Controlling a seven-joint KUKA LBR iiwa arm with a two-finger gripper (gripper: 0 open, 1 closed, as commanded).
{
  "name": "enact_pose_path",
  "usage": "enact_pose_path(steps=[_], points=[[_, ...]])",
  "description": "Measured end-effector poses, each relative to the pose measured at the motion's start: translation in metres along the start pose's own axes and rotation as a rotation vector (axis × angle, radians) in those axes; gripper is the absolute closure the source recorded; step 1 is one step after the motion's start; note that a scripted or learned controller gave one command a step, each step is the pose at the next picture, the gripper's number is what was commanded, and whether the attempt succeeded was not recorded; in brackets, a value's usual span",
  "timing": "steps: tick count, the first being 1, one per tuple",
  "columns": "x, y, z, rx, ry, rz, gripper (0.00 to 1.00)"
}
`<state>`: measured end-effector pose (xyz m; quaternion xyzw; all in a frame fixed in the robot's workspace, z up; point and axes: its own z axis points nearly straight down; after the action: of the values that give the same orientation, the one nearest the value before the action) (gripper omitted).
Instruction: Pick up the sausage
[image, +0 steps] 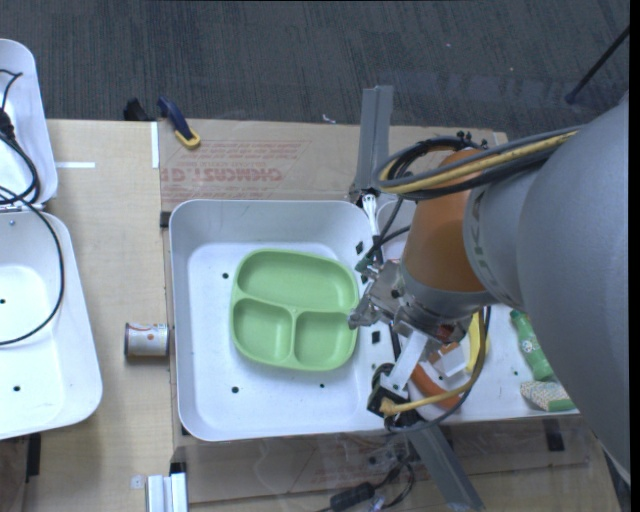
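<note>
My gripper (390, 325) hangs low over the seam between the two bins, under the orange wrist band, and the arm's bulk covers most of the right bin (500, 395). A reddish-orange rounded thing (433, 378), possibly the sausage, peeks out beneath the wrist in the right bin. It is mostly hidden, and I cannot tell whether the gripper touches it.
A green divided plate (295, 310) lies in the left bin (200, 390), close to the gripper. A green tube-like thing (527, 345) and a beige textured thing (548, 396) lie at the right bin's edge. A small can (147, 340) rests on the bench.
</note>
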<state>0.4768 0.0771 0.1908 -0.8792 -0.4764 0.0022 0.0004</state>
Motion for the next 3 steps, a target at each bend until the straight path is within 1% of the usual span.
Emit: enact_pose_path(steps=[1,2,3], points=[[0.029,-0.009,0.048,-0.019,0.025,-0.026,0.00],[-0.041,0.027,0.000,0.000,0.000,0.210,0.00],[0.000,0.122,0.000,0.000,-0.001,0.125,0.00]])
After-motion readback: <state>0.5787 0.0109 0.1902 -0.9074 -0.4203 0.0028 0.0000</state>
